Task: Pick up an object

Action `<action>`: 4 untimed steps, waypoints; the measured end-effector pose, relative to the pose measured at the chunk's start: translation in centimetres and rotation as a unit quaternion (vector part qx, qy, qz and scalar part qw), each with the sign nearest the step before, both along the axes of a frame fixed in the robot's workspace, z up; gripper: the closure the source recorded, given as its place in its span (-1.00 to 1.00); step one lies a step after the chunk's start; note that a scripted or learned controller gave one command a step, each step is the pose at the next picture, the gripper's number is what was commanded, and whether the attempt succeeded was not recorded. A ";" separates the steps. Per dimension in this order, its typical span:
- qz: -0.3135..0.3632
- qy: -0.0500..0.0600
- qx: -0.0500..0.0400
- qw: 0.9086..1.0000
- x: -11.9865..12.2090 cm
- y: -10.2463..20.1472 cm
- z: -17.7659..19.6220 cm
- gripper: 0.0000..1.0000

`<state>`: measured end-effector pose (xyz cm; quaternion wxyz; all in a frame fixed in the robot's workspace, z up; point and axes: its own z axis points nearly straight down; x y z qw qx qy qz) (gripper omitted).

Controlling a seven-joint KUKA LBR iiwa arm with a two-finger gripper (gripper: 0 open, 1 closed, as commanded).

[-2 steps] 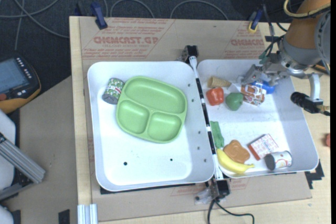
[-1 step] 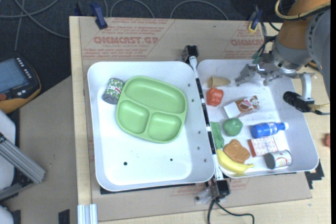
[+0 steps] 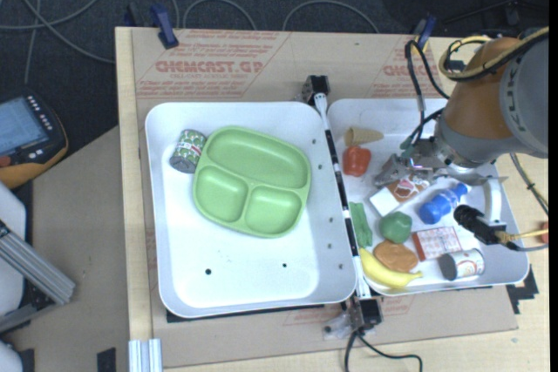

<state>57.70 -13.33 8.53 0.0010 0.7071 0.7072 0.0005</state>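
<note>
My gripper [image 3: 403, 172] hangs low over the upper middle of the right bin [image 3: 514, 274], reaching in from the right. Just under it lies a small red and white packet [image 3: 406, 188]; whether they touch is unclear. Around it are a red pepper-like piece [image 3: 356, 159], a tan cone [image 3: 364, 136], a white card [image 3: 384, 202] and a blue bottle [image 3: 438, 204]. Nearer the front lie a green round piece [image 3: 396, 226], a red patterned box [image 3: 436, 241], an orange bun [image 3: 395, 256], a banana [image 3: 386, 273], a small can [image 3: 463, 264] and a green marker [image 3: 359, 224].
The left bin [image 3: 227, 279] holds a green divided plate [image 3: 251, 181] and a small patterned can [image 3: 187, 150] at its upper left. A black divider [image 3: 333, 170] runs between the bins. Cables lie on the floor behind the bench.
</note>
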 end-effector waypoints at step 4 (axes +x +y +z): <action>-0.001 -0.001 0.000 1.000 -3.0 1.3 1.0 1.00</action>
